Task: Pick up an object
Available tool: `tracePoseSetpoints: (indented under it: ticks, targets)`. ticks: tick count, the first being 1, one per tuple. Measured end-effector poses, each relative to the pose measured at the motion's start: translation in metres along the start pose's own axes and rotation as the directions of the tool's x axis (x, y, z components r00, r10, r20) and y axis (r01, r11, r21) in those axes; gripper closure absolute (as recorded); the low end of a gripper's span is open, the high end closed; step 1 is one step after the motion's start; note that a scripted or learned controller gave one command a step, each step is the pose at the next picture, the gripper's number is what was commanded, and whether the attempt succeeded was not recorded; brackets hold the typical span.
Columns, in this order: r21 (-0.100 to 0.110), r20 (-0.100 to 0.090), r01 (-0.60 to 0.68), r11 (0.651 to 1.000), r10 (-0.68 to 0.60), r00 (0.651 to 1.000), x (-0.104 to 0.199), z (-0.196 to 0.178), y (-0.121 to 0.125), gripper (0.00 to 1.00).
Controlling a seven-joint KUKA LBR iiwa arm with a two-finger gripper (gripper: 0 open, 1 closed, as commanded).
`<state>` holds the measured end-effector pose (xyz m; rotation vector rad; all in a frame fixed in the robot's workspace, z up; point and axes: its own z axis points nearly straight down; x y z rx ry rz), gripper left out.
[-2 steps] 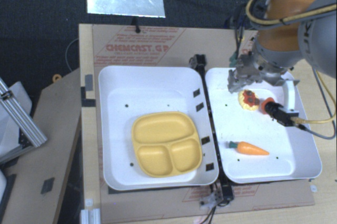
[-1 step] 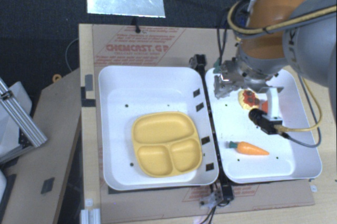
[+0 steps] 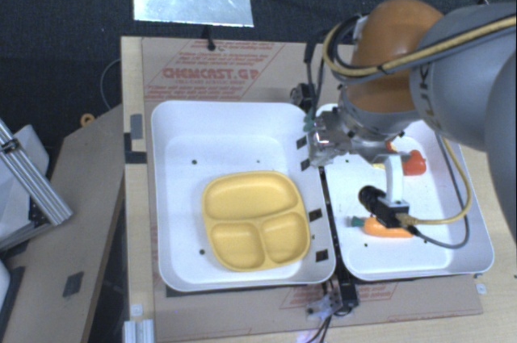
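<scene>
The claw (image 3: pixel 346 141) hangs over the right bin (image 3: pixel 456 257) by its inner wall, how wide I can't tell, and the orange carrot-like piece (image 3: pixel 388 231) lies apart from it toward the front rim, long axis side to side.

Right bin (image 3: pixel 452 246): arm (image 3: pixel 468 75) is covering its far half.
Red object (image 3: pixel 414 164): arm is hiding its upper edge; kind unclear.
Arm: is running off the right edge.
</scene>
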<state>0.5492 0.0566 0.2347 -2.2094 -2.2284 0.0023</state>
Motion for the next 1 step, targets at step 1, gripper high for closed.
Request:
tracePoseSetpoints:
  ticks: [1]
  targets:
    - [0.000,-0.001,0.001,1.000,-0.001,1.000,0.0500,0.0145,-0.0279,1.00]
